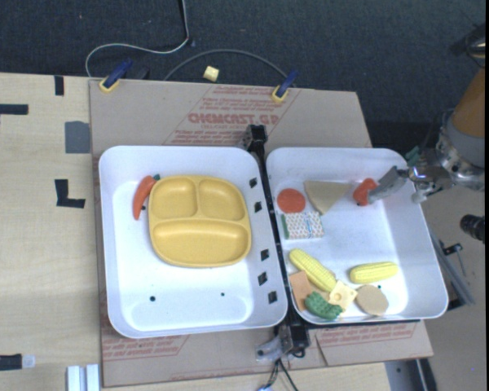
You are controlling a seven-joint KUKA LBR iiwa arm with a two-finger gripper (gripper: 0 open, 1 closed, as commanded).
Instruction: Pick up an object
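My gripper reaches in from the right over the far right part of the right bin. A small red-orange piece lies right at its tip, touching or nearly touching it; whether it is gripped is unclear. To its left lie a beige wedge, a red round slice and a pale checkered packet. Along the bin's near side are two yellow corn cobs, a green piece and a tan round piece.
The left bin holds a yellow divided plate and an orange-red carrot by its left wall. A black divider runs between the bins. Both bins rest on a cardboard sheet held by clamps.
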